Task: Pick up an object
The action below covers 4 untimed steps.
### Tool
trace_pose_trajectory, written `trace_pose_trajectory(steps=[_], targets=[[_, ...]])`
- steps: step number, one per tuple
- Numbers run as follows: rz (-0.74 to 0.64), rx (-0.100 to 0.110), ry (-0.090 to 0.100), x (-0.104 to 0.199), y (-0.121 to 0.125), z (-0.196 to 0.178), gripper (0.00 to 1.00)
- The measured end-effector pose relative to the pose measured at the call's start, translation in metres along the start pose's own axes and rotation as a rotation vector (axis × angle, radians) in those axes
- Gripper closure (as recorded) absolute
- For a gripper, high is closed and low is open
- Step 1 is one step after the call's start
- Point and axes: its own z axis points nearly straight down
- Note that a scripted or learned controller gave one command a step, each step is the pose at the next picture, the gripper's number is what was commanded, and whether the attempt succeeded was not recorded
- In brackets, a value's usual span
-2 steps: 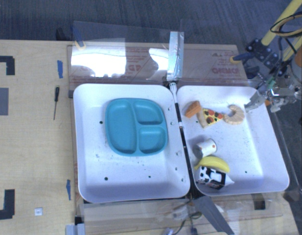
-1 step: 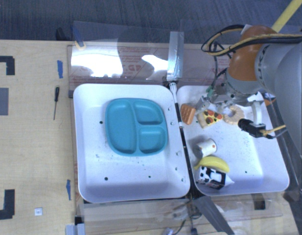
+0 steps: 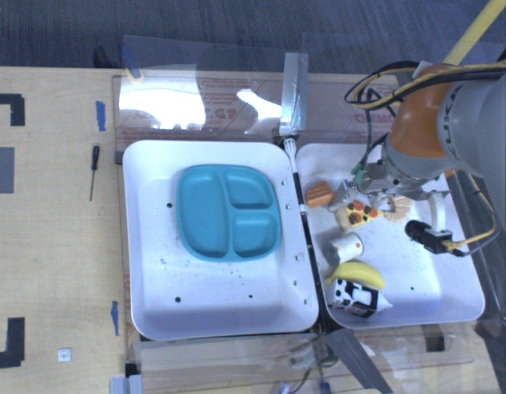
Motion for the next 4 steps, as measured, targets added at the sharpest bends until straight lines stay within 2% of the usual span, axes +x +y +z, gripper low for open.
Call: trace_pose_trajectory(steps=[1, 2, 3, 4], targets=[[0.071, -0.001, 0.0, 0.0, -0.063, -0.001, 0.0], [0.072, -0.012, -0.003, -0.001, -0.06, -0.015, 1.0], [0.186, -0.005, 0.001, 0.046, -0.025, -0.102, 1.0], [0.139, 0.005, 0.0, 0.033, -0.058, -0.098, 1.0]])
